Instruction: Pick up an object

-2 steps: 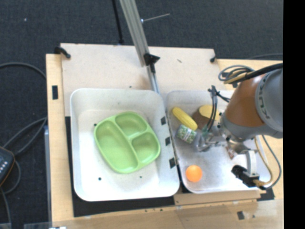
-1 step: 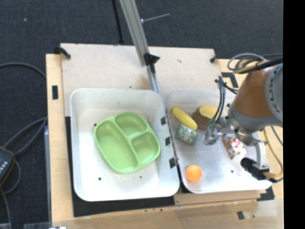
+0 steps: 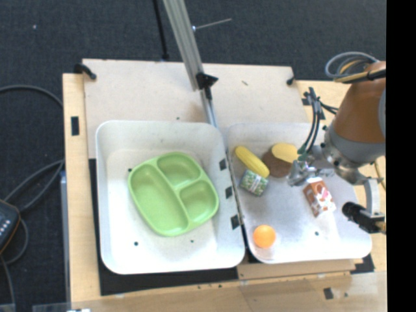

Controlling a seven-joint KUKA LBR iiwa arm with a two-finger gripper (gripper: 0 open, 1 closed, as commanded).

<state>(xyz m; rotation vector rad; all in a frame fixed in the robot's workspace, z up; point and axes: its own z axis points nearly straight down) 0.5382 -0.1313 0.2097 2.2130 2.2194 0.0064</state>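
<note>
Low in the right bin [image 3: 338,246], tool [image 3: 300,172] hangs just left of the red-and-white carton [image 3: 318,197] and right of the brown-and-yellow item [image 3: 281,159]; its grip cannot be told. Nothing looks lifted, so the pick remains.

no legible text, carton [image 3: 319,197] print unreadable

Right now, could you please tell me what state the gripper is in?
Gripper: cannot be told; it sits low in the right bin beside the carton.
</note>
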